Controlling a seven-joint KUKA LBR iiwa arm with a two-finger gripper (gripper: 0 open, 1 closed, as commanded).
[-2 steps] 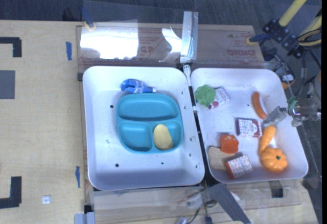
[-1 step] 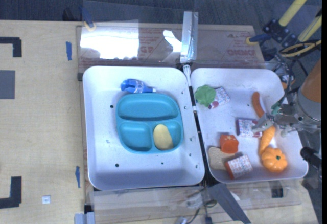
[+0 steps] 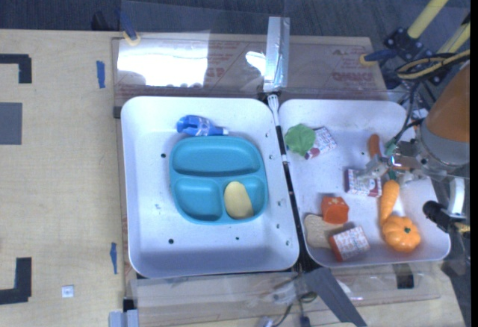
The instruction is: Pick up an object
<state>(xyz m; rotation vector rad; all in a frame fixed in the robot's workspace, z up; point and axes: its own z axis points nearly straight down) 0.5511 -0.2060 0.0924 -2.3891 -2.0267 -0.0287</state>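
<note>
Nearest the camera, at the 6 o'clock edge of the right bin, a red-and-white packet lay tilted against a tan slice of bread. Just beyond them, toward 12 o'clock, sat a small red block. At 3 o'clock from the packet rested an orange pumpkin, with a carrot touching it on its 12 o'clock side.

Near the middle of the same bin lay a second red-and-white packet. A green leafy item and a small white printed carton sat just beside each other in the 11 o'clock part of the bin. A slim orange-red piece lay at about 1 o'clock.

The claw stood low over the bin's 3 o'clock side, between the slim piece and the carrot, close to the second packet. Whether it was parted or closed could not be told; no object was seen held in it.

The left bin carried a blue divided tray with a yellow potato-like item in its 5 o'clock compartment. A blue-and-white object lay at the tray's 12 o'clock rim.
</note>
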